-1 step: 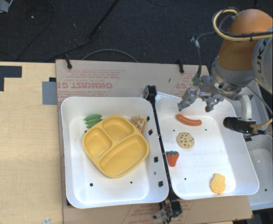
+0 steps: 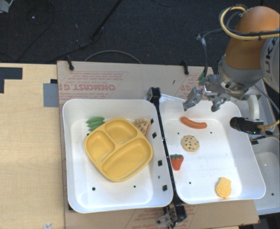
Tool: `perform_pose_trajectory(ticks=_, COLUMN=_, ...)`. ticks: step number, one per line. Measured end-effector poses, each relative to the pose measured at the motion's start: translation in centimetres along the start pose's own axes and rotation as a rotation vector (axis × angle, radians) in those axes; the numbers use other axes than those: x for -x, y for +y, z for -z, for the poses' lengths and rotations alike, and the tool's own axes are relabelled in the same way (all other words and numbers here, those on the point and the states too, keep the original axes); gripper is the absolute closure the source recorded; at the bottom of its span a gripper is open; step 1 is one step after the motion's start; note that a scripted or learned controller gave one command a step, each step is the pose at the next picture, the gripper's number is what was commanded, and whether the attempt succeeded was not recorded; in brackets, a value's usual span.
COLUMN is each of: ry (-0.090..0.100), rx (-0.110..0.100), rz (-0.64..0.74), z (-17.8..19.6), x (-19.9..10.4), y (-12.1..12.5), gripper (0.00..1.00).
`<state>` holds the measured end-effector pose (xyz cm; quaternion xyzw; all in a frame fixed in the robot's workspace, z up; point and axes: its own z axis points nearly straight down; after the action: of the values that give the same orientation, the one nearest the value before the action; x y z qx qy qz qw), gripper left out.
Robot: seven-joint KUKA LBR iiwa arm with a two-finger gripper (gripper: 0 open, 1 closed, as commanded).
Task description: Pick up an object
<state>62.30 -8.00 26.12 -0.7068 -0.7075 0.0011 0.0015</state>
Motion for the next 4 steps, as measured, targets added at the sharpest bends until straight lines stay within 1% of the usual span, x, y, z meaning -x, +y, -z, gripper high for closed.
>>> perform_pose_trajectory(ticks=1, ry=0.0, rx=-0.004, rz=-0.001, z=-6.3, x=0.4, y=-0.3, gripper=0.0)
perform_pose_trajectory(ticks=2, ry=0.0, rx=-0.004, rz=-0.001, z=-12.6, x=-0.1, y=0.0, gripper=0.0)
perform_pose_trajectory(ticks=3, ry=-0.001, rx=0.0, rz=-0.003, z=-17.6, x=-0.1, y=0.0, gripper=0.0)
perform_pose_trajectory(ticks=4, ry=0.0, rx=-0.002, rz=-0.006, z=-16.4, x=-0.1, y=-0.1, gripper=1.0)
